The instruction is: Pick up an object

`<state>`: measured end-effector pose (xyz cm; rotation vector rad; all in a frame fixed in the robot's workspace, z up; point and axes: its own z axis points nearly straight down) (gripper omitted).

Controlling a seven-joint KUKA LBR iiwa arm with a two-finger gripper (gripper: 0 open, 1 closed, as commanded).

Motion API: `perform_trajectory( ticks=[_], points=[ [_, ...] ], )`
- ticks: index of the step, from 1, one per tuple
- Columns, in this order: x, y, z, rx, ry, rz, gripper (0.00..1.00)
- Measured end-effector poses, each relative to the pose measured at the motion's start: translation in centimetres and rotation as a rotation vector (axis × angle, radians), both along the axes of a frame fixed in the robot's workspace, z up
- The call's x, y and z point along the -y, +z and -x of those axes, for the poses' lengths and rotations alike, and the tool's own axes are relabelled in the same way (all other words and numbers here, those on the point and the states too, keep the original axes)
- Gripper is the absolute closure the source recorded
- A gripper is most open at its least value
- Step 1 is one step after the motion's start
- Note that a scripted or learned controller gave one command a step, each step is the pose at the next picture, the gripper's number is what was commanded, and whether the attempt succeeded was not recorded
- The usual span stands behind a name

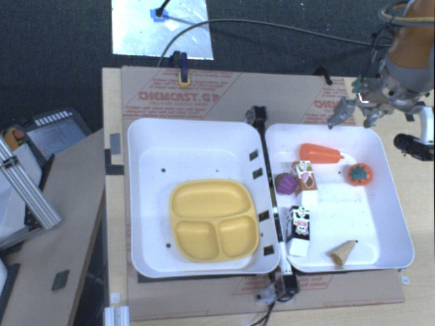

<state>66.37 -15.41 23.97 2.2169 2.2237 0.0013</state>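
Arm: the grey arm with its orange band came in from the right and hung above the far edge of the right bin [391, 182], likely staged there before choosing a pick.
Gripper: the gripper [355, 114] sat over the bin's far rim with its two fingers spread apart and nothing between them; released, then, and holding nothing.
Task's things: all candidates lay in the right bin, well apart from the gripper, none lifted yet.
Count, right bin: six items. One carrot [321, 153] at the far side; one tomato [359, 174] to its right; one purple piece [287, 183] by the left wall; two small cartons, one [304, 175] beside the purple piece and one with a cow print [300, 223] nearer; one cone [343, 252] at the near side.
Count, left bin: one yellow tray [214, 219] with three compartments, lying in the left bin [146, 182].
Bins: two, side by side, clipped together along the middle, probably so they keep still.
Judgement: the carrot lay closest to the gripper and had free space around it, so it looked the easiest pick.
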Motion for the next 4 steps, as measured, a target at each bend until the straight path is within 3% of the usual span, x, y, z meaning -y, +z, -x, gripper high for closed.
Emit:
perform_trajectory(
  ticks=[2,3,4],
  points=[
    [-1.0,-9.9,0.7,-0.001,0.000,0.000,0.00],
    [-1.0,-12.9,0.2,0.016,0.001,0.004,0.00],
    [-1.0,-11.4,-0.1,0.027,0.004,0.006,1.00]
  ],
)
